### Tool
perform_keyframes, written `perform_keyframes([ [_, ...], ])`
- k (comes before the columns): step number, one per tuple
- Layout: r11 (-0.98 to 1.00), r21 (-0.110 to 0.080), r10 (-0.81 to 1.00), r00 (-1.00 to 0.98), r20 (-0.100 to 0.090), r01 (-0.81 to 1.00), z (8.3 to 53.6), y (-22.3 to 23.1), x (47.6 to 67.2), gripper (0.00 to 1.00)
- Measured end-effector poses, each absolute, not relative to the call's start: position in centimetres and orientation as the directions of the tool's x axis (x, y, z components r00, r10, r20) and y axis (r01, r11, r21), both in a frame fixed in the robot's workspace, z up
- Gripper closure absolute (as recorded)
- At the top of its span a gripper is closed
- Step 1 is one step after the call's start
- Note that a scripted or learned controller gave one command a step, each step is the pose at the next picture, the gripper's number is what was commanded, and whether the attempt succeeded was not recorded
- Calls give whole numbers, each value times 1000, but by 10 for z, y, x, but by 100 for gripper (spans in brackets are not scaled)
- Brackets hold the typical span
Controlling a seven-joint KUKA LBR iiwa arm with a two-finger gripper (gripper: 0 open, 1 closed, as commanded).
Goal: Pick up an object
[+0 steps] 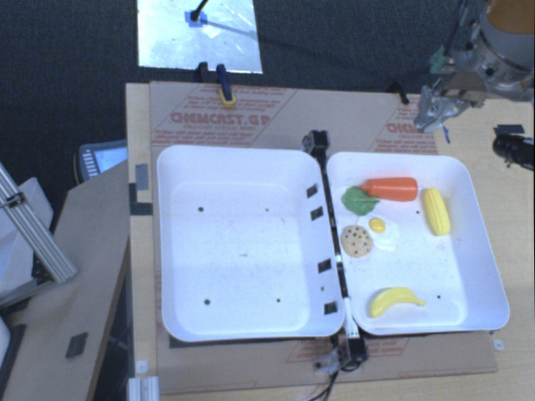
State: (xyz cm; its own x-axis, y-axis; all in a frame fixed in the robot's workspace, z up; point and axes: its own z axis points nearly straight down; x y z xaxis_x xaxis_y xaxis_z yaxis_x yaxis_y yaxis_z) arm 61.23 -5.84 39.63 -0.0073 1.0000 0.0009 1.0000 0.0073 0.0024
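The right bin holds a carrot with a green leafy top, a yellow corn cob, a fried egg, a cookie and a banana. My gripper hangs high above the bin's far edge, at the upper right, well apart from every object. Its fingers point down with nothing seen between them.
The left bin sits beside the right one, joined by a black hinge strip. A shiny metal sheet lies at the back left. A black fixture stands right of the bins, and a metal rail lies at far left.
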Motion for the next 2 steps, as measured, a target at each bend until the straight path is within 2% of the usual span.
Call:
perform_keyframes([
  [1, 11, 6, 1000, -11, 2, 1000, 447, 16, 577, 100],
  [2, 10, 3, 1000, -10, 2, 1000, 452, 73, 541, 100],
])
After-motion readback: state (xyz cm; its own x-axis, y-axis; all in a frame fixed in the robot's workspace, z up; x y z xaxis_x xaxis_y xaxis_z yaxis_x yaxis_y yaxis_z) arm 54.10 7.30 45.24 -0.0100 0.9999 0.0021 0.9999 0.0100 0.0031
